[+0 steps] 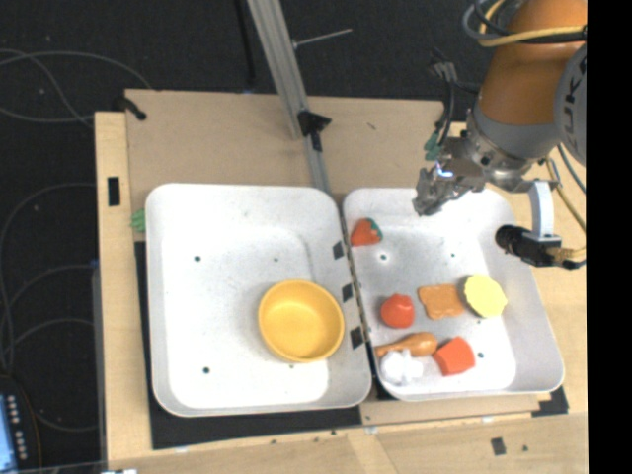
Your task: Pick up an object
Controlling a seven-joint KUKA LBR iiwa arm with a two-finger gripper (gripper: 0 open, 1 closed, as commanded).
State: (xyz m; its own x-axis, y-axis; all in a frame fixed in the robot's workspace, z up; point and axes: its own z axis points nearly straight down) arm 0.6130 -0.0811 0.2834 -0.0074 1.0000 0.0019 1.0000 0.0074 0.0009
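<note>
My gripper (430, 201) hangs over the far edge of the right bin (528, 349), above bare bin floor. Nothing shows between its fingers. In the right bin lie a small strawberry-like red piece (365, 231) at the far left, a red tomato-like ball (398, 311), an orange flat piece (440, 299), a yellow round piece (485, 295), a red block (455, 355), an orange carrot-like piece (407, 344) and a white lump (400, 367). A yellow bowl (300, 320) sits in the left bin (197, 265).
A grey metal pole (284, 67) slants up from between the bins at the back. The bench board (197, 136) surrounds both bins. Cables trail on the dark floor at left.
</note>
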